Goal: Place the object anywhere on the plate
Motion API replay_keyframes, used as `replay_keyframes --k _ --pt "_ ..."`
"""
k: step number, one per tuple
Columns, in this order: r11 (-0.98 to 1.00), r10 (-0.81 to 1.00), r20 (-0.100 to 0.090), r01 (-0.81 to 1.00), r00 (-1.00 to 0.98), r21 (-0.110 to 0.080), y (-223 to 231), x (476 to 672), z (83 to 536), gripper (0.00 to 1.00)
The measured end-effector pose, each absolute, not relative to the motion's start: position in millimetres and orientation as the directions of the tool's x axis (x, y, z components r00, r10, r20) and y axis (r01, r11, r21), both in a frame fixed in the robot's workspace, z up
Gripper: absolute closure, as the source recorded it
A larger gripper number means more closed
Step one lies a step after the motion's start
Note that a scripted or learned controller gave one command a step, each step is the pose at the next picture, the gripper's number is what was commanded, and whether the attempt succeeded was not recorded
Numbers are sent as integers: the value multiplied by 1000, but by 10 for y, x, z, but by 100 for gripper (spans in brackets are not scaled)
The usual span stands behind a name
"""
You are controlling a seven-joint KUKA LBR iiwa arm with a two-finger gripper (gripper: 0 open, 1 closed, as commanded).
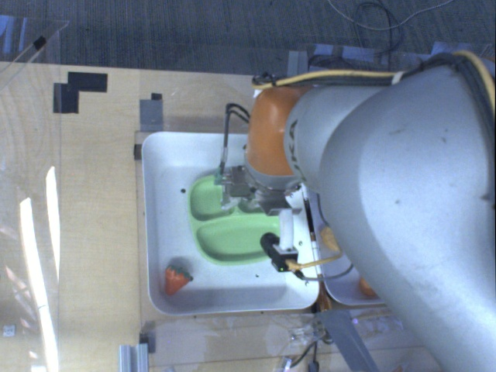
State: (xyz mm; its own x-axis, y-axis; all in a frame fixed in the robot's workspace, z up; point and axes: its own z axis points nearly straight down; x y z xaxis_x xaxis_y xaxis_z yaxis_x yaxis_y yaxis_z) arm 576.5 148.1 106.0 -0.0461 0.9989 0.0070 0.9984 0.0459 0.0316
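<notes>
1. We see the grey arm (403,184) fill the right half of the frame, with its orange band (267,142) just right of centre, above the left white bin (159,208).
2. Below the orange band, the gripper (244,196) hangs over the green plate (225,239), which lies in the middle of that bin.
3. We cannot tell how the claw stands: the wrist body hides its tips from this slanted angle, and we cannot make out anything between them.
4. The plate is divided into two hollows; the upper one is partly covered by the gripper, and the lower one shows bare green.
5. The object, a small red strawberry (177,279) with a green top, lies in the lower left corner of the same bin, on the white floor, apart from the plate's rim.
6. At the lower right, beside the arm, we see an edge of the second bin (341,294) with something orange (366,288) in it, mostly hidden.
</notes>
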Motion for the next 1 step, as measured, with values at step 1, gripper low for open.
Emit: replay_keyframes --k 1 --pt "-398 917 1 917 398 3 832 5656 1849 100"
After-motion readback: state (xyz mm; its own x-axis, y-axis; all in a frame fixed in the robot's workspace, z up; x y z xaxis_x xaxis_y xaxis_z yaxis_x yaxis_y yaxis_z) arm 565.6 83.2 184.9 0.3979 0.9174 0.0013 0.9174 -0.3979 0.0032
